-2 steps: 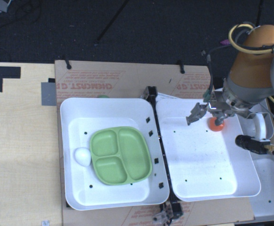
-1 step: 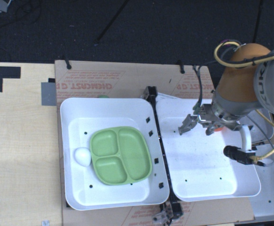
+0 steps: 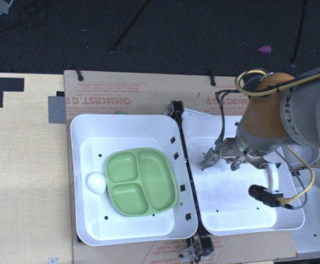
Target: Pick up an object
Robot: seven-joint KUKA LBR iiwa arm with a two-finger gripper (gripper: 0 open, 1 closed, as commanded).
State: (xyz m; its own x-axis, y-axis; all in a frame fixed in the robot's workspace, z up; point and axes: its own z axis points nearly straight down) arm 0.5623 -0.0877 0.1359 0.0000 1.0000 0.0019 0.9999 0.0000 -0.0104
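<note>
In the left bin [image 3: 85, 126] lies a green three-compartment plate [image 3: 141, 180]. A small white ball [image 3: 96, 182] rests against the plate's left edge. My gripper [image 3: 221, 161] hangs over the upper left part of the right bin [image 3: 237, 219], close to the divider. It is open, its fingertips spread, with nothing between them. The grey and orange arm [image 3: 270, 114] covers the bin's upper right part.
A black plug on a yellow cable [image 3: 264, 195] hangs from the arm over the right bin's right side, beside a white piece [image 3: 272, 176]. A black divider rail [image 3: 184, 169] runs between the bins. Brown cardboard [image 3: 126, 95] lies under both.
</note>
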